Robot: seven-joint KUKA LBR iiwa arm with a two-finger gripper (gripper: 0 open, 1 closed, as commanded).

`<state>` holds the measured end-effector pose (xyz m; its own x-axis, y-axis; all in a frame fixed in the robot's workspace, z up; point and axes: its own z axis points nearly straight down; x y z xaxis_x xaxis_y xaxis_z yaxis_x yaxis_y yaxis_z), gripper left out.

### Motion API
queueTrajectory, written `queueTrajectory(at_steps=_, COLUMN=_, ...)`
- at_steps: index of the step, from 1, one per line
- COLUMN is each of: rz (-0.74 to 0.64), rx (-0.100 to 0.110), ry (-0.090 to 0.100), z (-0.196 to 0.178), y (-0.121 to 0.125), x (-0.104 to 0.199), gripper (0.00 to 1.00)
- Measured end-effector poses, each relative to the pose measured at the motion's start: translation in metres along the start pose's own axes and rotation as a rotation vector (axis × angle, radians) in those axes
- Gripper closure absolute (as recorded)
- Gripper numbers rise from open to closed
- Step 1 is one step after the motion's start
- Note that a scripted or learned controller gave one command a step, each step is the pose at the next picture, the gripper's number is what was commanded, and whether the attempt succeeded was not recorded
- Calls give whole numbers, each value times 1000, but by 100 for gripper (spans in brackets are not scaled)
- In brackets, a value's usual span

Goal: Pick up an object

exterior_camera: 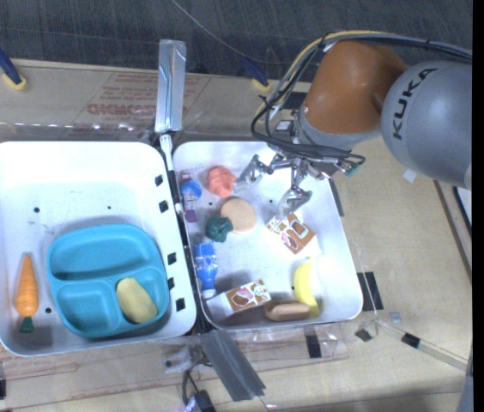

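Observation:
My gripper (275, 184) hangs over the back of the right bin (345, 256), open, with nothing between its fingers. One fingertip (251, 172) is close to a pink toy (220, 179); the other (297, 198) is just above a brown-and-white snack packet (292, 233). A beige round piece (240, 214) and a dark green piece (218, 227) lie left of the gripper. Nearer the front lie a yellow banana (305, 281), a second brown packet (249, 296), a brown sausage (289, 311) and a blue bottle (205, 264).
The left bin (70, 166) holds a blue divided tray (96, 264) with a yellow potato (136, 299) in one compartment, and an orange carrot (26, 287) beside the tray. A metal bar (170, 84) stands behind the divide between the bins.

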<state>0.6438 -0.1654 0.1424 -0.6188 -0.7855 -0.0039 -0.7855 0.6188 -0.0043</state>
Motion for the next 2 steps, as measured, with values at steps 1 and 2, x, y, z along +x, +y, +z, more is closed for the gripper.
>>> queueTrajectory(at_steps=1, rz=-148, rx=-5, ry=3, z=9, y=-10, x=47, gripper=0)
queueTrajectory(at_steps=2, rz=-151, rx=-1, ry=-1, z=-3, y=-11, x=46, gripper=100)
